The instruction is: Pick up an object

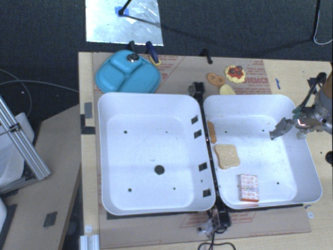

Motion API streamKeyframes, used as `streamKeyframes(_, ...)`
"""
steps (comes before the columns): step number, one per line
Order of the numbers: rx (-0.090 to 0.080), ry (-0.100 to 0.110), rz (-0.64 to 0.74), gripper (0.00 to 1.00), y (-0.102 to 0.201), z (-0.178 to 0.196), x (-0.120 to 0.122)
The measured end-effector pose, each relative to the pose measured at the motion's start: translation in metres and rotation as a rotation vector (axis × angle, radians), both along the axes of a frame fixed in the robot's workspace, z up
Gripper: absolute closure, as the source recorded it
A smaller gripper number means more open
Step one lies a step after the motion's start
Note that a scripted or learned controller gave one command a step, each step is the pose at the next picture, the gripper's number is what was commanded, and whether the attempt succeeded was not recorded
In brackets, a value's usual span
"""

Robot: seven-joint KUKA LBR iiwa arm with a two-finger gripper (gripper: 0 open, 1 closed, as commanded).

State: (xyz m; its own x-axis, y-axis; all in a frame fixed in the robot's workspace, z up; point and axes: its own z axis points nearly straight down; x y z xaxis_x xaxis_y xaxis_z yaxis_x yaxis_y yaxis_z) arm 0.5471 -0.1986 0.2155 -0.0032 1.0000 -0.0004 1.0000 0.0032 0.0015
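The right bin (270,105) holds three objects. A tan toast slice (227,155) lies left of its middle, a small red-and-white box (248,187) lies near the front wall, and a thin brown piece (212,132) rests against the left wall. My gripper (278,129) hangs over the right part of this bin, reaching in from the right edge and pointing left and down. It is well to the right of the toast, and I see nothing held in it.
The left bin (119,108) shows a small dark spot (159,170) on its floor. Behind the bins lie a blue divided plate (127,74), a pizza-like toy (235,73), an orange piece (215,78) and a yellow piece (227,90). A foil sheet (124,12) lies farther back.
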Motion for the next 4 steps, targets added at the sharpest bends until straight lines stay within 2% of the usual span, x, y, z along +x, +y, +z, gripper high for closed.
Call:
streamKeyframes(1, 0.007, 0.004, 0.012, 0.00, 0.121, -0.055, 0.006)
streamKeyframes(2, 0.000, -0.003, 0.001, 1.00, 0.112, -0.041, 0.007)
streamKeyframes(3, 0.003, 0.004, 0.004, 1.00, 0.157, -0.031, -0.063)
streamKeyframes(4, 0.001, -0.006, 0.005, 1.00, 0.186, 0.019, -0.059)
